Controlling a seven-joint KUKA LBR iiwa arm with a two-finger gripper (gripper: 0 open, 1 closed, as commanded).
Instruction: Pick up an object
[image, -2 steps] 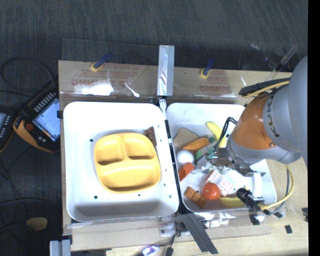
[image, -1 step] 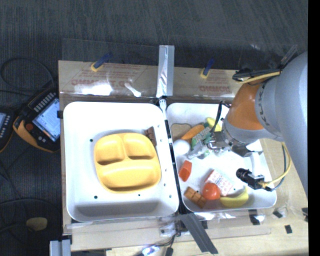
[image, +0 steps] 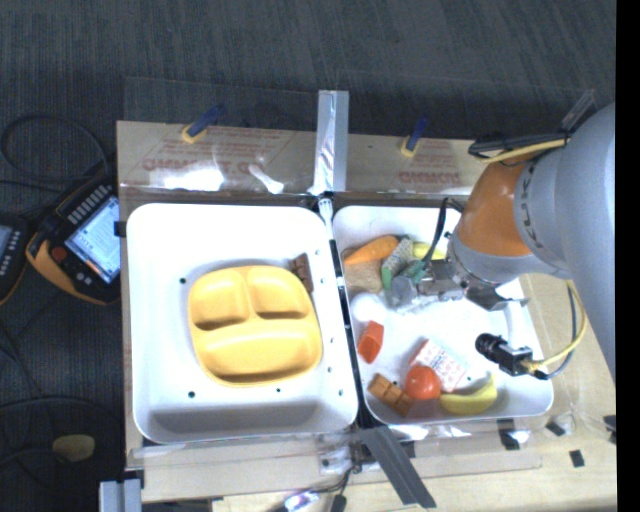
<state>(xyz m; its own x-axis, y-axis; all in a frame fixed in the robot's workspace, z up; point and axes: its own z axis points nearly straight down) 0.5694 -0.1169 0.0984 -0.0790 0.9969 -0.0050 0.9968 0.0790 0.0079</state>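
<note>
Overhead camera: faint reddish printing on the backboard (image: 240, 160) is too blurred to read. The gripper (image: 405, 288) sits low in the right bin (image: 530, 400), amid a carrot (image: 370, 250) and green item (image: 400, 257); what it is doing cannot be told. Tomato (image: 422, 382), banana (image: 470, 398) and red block (image: 370, 341) lie nearer. A yellow tray (image: 255, 325) fills the left bin (image: 160, 260).

dark grey carpet floor (image: 300, 45), cables (image: 30, 130) left.
</note>
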